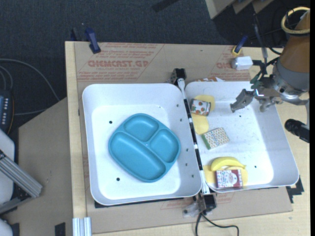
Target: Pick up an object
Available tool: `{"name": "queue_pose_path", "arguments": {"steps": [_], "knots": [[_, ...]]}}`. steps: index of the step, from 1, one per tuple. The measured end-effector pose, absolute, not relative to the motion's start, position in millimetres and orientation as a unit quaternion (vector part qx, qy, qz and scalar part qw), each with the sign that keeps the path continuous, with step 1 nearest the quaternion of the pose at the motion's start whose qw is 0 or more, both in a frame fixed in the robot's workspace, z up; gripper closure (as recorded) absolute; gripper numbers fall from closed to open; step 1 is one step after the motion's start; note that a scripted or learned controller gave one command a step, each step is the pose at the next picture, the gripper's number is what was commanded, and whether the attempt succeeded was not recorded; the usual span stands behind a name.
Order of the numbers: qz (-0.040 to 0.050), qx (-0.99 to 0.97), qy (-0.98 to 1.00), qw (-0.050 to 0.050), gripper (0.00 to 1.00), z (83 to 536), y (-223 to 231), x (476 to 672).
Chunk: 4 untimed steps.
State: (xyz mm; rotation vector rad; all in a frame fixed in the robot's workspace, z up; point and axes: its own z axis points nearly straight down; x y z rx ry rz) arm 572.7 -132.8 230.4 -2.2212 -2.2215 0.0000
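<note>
Nearest the camera, a small red carton [229,178] lies touching a banana [226,162] in the front left corner of the right bin [275,151]. Further back along that bin's left wall sit a patterned packet [215,137], a yellow piece [201,125] and a small box with a picture on it [201,106]. The left bin [98,107] holds a blue divided plate [143,146]. The gripper [248,100] hovers over the bare back part of the right bin, well apart from every item; its fingers look spread, with nothing between them. Any of these could serve as the object to pick. The risk, as I judge it: dropping straight down would close on nothing, and the items crowd the wall, so a finger could hit the rim or nudge a neighbour.
</note>
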Motion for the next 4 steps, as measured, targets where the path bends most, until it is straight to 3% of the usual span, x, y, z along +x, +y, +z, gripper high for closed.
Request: {"name": "queue_pose_path", "arguments": {"steps": [1, 2, 3, 4], "knots": [[-0.0005, -0.707, -0.707, 0.0, 0.0, 84, -92, 666.4], [-0.0015, -0.706, -0.708, -0.002, 1.0, 96, -92, 667.8], [-0.0012, -0.706, -0.708, -0.002, 0.0, 96, -92, 667.7], [0.0006, -0.707, -0.707, 0.001, 0.0, 85, -106, 652.6]]}}
